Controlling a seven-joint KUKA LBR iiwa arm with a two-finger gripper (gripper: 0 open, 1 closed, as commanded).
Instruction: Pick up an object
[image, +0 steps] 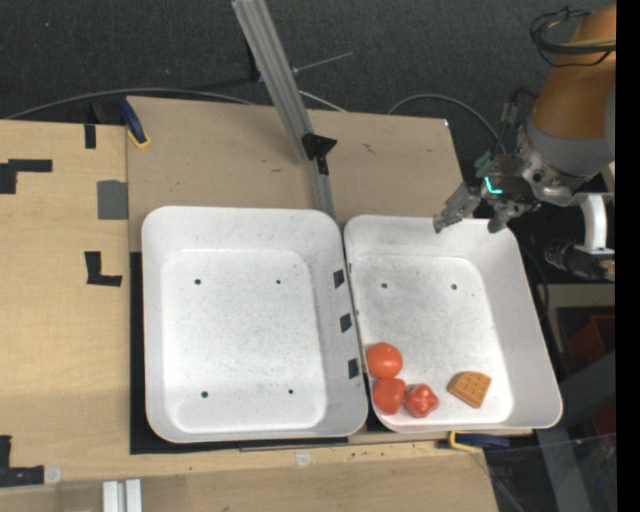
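The pincer (470, 217) hangs over the far rim of the right bin (520, 290), near its back right corner, with its two fingers spread apart and nothing between them. One finger points down toward the left, the other sits closer to the wrist.

Everything worth grabbing lies the other way, along the near edge of that same bin. A round red tomato (384, 360) sits by the near left corner, a second tomato (389, 395) touches it from the near side, and a small red pepper (421, 401) rests just beside that one. A tan cracker (469, 388) lies apart from them to the right, almost straight toward the near edge from the pincer.

To my eye the cracker is the nearest target and the least crowded. The left bin (160, 320) sits alongside on the tabletop (220, 150).
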